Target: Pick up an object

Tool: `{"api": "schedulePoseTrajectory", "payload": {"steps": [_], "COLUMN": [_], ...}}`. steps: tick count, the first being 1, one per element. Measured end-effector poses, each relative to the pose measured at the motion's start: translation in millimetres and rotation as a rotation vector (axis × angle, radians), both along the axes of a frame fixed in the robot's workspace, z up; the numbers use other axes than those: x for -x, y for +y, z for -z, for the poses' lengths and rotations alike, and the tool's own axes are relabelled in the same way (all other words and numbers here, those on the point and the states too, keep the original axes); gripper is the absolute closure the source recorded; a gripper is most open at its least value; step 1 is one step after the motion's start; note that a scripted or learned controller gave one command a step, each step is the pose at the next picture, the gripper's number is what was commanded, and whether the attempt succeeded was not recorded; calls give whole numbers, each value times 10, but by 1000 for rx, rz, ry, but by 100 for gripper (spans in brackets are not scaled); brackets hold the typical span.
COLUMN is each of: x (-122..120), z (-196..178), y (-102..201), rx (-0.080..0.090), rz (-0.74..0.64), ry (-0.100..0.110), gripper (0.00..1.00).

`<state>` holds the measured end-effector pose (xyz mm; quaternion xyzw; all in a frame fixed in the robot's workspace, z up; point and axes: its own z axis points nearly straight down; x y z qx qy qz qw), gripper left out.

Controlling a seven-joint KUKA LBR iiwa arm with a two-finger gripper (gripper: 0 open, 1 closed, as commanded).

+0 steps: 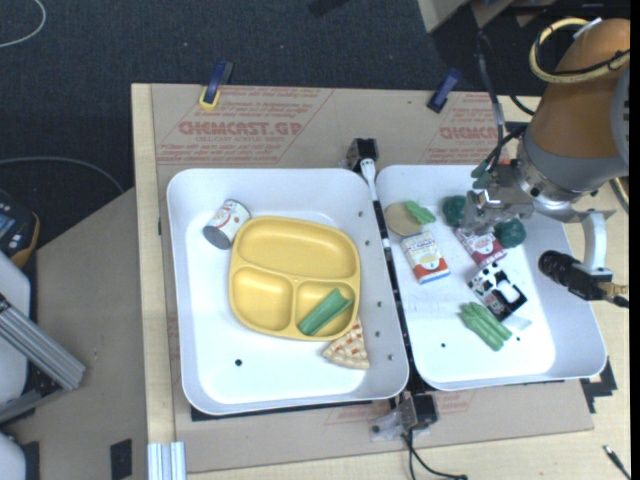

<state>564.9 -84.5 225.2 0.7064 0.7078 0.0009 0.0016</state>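
Hovering my end effector (487,211) low over the right bin (560,363), I'm judging approach; grip state unclear. Next, I'm settling onto the red packet (478,243).

1. Robotics lab or test cell, not a home or kitchen.
2. Grey industrial arm (575,118) w/ an orange band reaches in from the right over a counter (150,268) topped w/ a bare board printed "CHEMCAST".
3. Blue clamps (214,85) at the board's far edge.
4. Two shallow white bins (185,298) side by side, joined by black hardware at the seam (363,153).
5. Bin contents are toy props: yellow divided plate (290,273), play pizza slice (348,349), small carton (425,256).
6. Dark carpet-like floor (150,18) w/ loose cables; aluminium framing (40,348) at lower left; more cables under the counter's near edge.
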Motion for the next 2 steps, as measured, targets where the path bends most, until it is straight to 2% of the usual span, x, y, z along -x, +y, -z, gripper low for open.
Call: {"api": "schedulePoseTrajectory", "payload": {"steps": [2], "x": [63], "z": [-74], "y": [36], "rx": [-2], "rz": [1], "ry": [3], "gripper": [100]}}
